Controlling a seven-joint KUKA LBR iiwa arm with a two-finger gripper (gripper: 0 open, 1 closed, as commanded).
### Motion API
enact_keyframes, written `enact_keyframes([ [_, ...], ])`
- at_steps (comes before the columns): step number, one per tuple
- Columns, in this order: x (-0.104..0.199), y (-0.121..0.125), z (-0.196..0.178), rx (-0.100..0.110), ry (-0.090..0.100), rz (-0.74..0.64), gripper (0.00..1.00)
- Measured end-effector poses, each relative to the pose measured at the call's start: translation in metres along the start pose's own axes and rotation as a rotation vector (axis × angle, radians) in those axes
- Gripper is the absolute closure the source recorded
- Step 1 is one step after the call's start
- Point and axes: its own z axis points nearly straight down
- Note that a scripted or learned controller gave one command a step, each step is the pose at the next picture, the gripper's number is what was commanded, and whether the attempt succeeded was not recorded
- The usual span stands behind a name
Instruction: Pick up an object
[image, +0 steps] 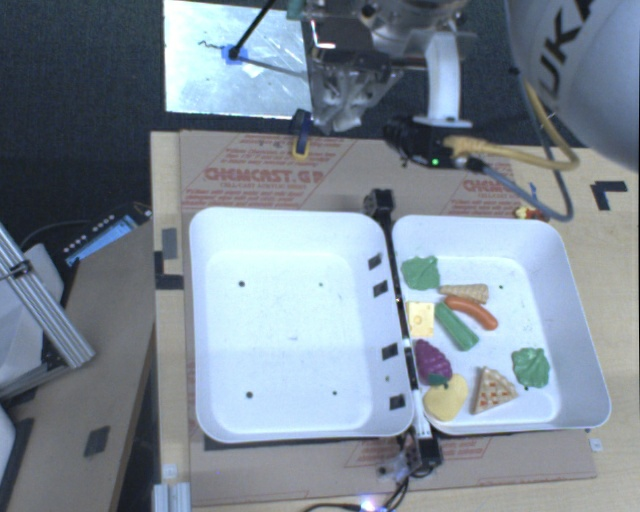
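Several toy foods lie in the right bin (575, 300): a green leaf (420, 271), a tan cracker (467, 293), an orange sausage (472, 311), a yellow cheese square (421, 320), a green cucumber piece (456, 326), a purple bunch (432, 361), a yellow fruit (446, 398), a pizza wedge (492, 390) and a second green leaf (531, 366). My gripper (335, 105) hangs high at the top of the camera view, beyond the bins' far edge and above the cardboard sheet, well away from all the foods. I see nothing in it.
The left bin (285, 320) adjoins the right one along a hinged divider (395, 320). A blue-and-yellow clamp (300, 135) and cables (500, 165) lie behind the bins. An aluminium frame (40, 310) and a small device (100, 235) sit at left.
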Motion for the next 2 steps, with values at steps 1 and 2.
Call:
enact_keyframes([
  [1,0.004,0.048,0.001,0.001,0.0,0.005,1.0],
  [2,-0.083,0.084,0.007,0.001,-0.003,0.013,1.0],
])
